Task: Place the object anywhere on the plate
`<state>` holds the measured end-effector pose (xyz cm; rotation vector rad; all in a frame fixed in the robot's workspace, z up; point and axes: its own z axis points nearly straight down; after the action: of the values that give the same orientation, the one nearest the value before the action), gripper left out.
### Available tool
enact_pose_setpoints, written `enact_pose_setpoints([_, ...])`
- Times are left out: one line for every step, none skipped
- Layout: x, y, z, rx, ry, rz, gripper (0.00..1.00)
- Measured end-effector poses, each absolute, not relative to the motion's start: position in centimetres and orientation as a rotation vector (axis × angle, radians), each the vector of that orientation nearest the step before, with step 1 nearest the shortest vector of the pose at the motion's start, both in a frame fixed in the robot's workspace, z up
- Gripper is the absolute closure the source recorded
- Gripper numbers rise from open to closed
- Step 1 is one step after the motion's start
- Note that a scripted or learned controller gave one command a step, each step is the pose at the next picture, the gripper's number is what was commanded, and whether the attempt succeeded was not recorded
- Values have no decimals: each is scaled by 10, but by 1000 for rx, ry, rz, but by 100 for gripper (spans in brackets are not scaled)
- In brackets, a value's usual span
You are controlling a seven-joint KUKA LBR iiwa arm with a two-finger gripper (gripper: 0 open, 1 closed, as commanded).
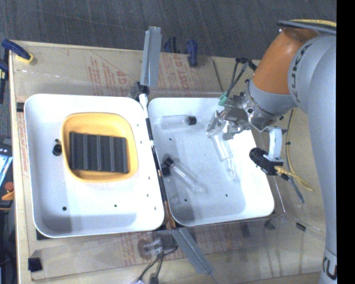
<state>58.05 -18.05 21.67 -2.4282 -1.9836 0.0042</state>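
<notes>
Gripper (225, 128) hangs over the far right part of the right bin (257, 203), with a clear tube (225, 152) running from its tip toward the near side. Whether the fingers are spread or pinching that tube cannot be told; the tube's far end is hidden at the tip, and it may simply be lying on the bin floor.

Location of the task's items: the plate (97, 123), yellow-rimmed with a dark ribbed insert, sits in the left bin (77, 220), well apart from the gripper. All tubes are in the right bin.

Risks, as judged:
- The tubes are clear, smooth and round. A grip near one end could let the tube pivot or slip out during a lift.
- Transfer must cross the two bin walls between the bins. A low-hanging tube end could catch there and be knocked loose.
- A round tube set on the ribbed insert could roll, though the plate's raised rim should check it.

Count:
- Bins: two.
- Plate: one.
- Clear tubes with dark caps: three, namely one at the gripper, a far tube (176, 121) and a near tube (183, 176).
- Small dark item (57, 148) left of the plate: one, unidentified.
</notes>
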Motion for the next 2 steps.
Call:
enact_pose_setpoints([567, -126, 217, -2144, -2289, 5, 100])
enact_pose_setpoints([607, -75, 217, -2045, -2382, 3, 100])
